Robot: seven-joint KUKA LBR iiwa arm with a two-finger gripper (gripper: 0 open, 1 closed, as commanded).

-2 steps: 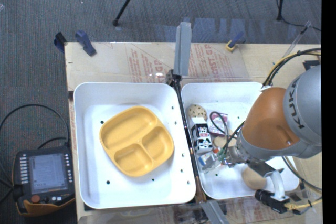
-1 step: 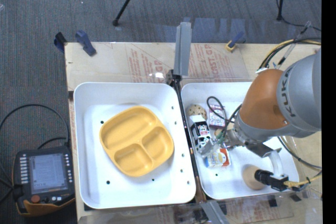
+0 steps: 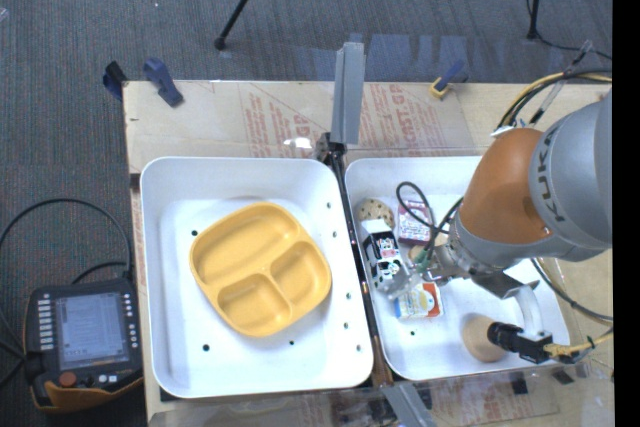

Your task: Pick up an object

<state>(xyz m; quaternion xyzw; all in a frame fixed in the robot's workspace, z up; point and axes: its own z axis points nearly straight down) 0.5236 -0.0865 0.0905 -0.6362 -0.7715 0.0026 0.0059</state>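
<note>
My gripper [image 3: 398, 281] hangs low over the left part of the right bin [image 3: 455, 170], with the grey and orange arm coming in from the right. Just right of its tip lies a small white packet with red and orange print [image 3: 424, 301], touching or nearly touching it. A pink and white carton [image 3: 411, 223] lies behind the gripper. A round speckled cookie-like disc [image 3: 375, 211] rests near the bin's left wall. A tan wooden round piece [image 3: 484, 338] sits at the front of the right bin. Nothing shows as held.
The left bin [image 3: 165, 185] holds a yellow divided plate [image 3: 260, 267] in its middle. A grey upright post [image 3: 348, 100] stands behind the wall between the bins. A teach pendant [image 3: 85, 330] lies on the floor at the left.
</note>
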